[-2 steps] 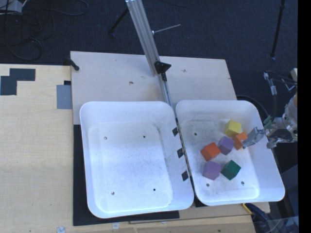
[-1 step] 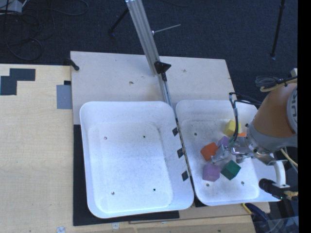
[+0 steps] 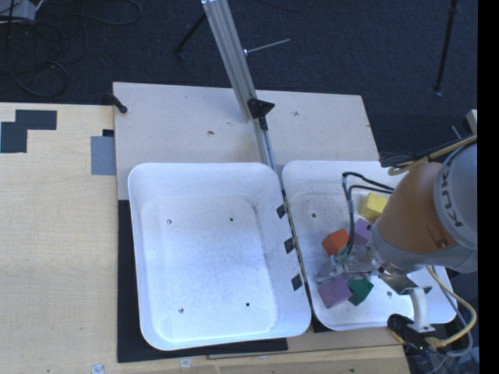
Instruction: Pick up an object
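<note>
Five blocks in the right bin [image 3: 312, 201]: two purple, one orange, yellow, green

Two shallow white bins are sitting side by side on one table [image 3: 320, 119]. The left bin [image 3: 156, 185] is lying well away from the hand [image 3: 341, 269]; the right bin [image 3: 312, 181] is lying under it. Five small blocks are showing in the right bin, all close around the hand: one yellow block [image 3: 373, 205] beyond it, one orange block [image 3: 335, 241] just beside it, one green block [image 3: 360, 290] and two purple blocks, one [image 3: 335, 291] just below the hand and one [image 3: 362, 229] partly hiding behind the arm. One grey arm [image 3: 425, 209] is reaching in.
</note>
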You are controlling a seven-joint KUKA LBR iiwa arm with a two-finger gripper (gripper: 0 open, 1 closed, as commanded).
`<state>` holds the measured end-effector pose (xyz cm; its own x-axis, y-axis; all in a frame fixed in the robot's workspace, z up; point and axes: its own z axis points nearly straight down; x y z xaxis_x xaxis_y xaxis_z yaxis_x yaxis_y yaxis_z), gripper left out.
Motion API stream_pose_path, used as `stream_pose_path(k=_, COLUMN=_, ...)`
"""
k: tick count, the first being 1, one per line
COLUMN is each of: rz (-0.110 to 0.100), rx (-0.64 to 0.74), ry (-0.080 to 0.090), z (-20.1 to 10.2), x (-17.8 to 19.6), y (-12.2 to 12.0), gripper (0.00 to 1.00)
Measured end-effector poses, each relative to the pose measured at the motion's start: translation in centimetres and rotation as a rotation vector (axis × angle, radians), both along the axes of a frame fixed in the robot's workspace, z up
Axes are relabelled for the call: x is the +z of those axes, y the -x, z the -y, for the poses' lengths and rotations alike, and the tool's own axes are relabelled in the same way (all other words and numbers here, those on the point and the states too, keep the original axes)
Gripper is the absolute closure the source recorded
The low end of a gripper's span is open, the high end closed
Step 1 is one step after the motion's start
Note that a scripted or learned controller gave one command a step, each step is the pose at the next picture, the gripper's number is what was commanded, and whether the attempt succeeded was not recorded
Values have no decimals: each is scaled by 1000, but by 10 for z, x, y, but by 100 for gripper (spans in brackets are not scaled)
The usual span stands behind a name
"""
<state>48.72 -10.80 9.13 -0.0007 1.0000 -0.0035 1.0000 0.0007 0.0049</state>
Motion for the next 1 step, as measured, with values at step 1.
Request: stream_pose_path(k=1, rz=-1, rx=0, ry=-3, z=3, x=1, y=-68, gripper=0)
